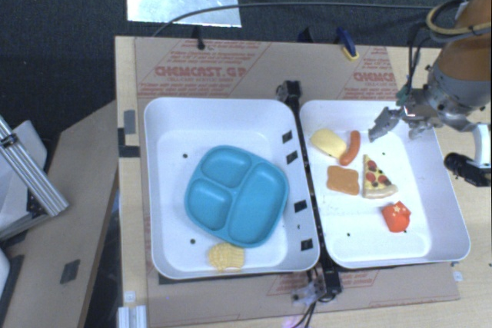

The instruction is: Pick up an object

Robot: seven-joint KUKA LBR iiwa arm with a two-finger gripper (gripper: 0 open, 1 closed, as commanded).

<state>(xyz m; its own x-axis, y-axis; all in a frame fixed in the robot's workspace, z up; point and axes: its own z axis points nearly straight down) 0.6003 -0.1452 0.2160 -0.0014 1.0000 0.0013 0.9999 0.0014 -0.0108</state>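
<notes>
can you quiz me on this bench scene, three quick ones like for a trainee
1. True or false: the blue plate lies in the left bin.
2. Which item lies nearest the gripper? A) pizza slice B) sausage C) red pepper
3. Fill in: the yellow corn sits just below the ____.

Key
1. True.
2. B. The sausage lies beside the yellow block in the right bin, closest to the gripper hovering above that bin.
3. Blue plate.
</notes>
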